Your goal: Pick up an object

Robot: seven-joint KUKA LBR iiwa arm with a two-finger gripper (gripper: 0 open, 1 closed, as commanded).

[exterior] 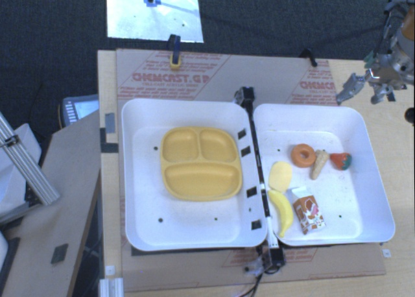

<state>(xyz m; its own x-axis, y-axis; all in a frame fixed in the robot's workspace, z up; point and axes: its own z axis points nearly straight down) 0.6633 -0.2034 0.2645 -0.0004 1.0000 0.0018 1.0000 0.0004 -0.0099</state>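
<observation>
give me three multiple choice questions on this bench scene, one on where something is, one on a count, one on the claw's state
1. Where does the yellow divided plate lie?
A. in the left bin
B. in the right bin
C. on the bare bench

2. How many compartments does the plate have?
A. two
B. three
C. four

3. How does the claw stand?
A. shut on the banana
B. pressed down inside the left bin
C. open above the far right corner of the right bin, with nothing between its fingers

Answers:
1. A: the plate sits in the left bin, while the doughnut, banana and small carton lie in the right bin.
2. B: two small sections at the far side and one long section at the near side.
3. C: its fingers are spread apart with no object between them, and the banana lies on the bin floor.
</observation>
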